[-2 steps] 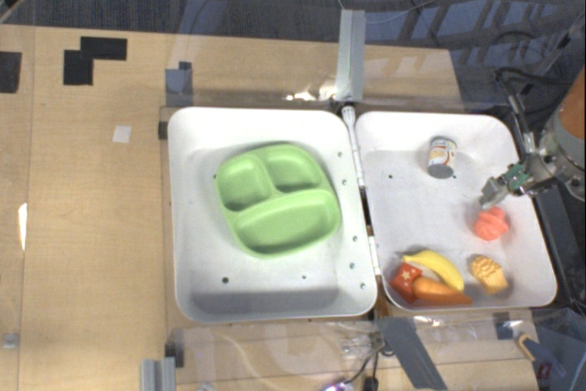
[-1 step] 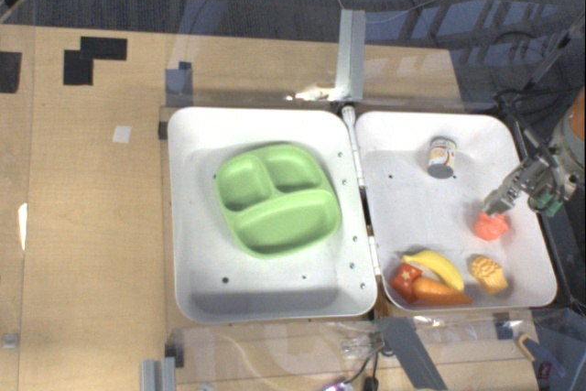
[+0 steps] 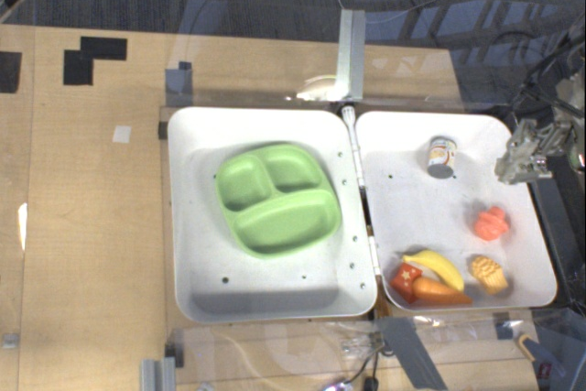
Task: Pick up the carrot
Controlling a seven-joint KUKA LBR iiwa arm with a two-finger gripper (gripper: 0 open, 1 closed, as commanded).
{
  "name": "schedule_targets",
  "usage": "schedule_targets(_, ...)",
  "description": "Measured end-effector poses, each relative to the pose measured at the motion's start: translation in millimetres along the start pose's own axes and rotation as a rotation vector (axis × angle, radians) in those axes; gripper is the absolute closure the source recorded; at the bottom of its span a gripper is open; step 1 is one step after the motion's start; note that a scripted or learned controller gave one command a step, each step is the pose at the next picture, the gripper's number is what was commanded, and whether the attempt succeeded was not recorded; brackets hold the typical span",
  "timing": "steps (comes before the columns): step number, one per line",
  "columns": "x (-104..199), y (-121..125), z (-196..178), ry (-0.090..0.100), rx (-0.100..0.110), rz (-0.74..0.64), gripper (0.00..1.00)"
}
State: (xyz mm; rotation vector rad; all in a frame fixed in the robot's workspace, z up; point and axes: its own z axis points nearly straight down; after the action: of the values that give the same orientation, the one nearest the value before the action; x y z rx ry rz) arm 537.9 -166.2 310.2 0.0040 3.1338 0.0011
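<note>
The orange carrot (image 3: pixel 439 292) lies along the front edge of the right bin (image 3: pixel 403 206), just under a yellow banana (image 3: pixel 437 267) and beside a red piece (image 3: pixel 405 277). My gripper (image 3: pixel 526 154) hangs at the right bin's far right rim, well up and right of the carrot, with nothing seen held in it.
A green divided plate (image 3: pixel 277 198) sits in the left bin (image 3: pixel 197 288). The right bin also holds a small can (image 3: pixel 441 157), a red-orange fruit (image 3: pixel 492 223) and a yellow-brown lumpy item (image 3: pixel 487 271). A metal post (image 3: pixel 352 50) stands behind the bins.
</note>
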Motion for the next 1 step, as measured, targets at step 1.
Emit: schedule_targets(1,8.7,-13.3,-95.1,0.0,0.001,0.163,1.0)
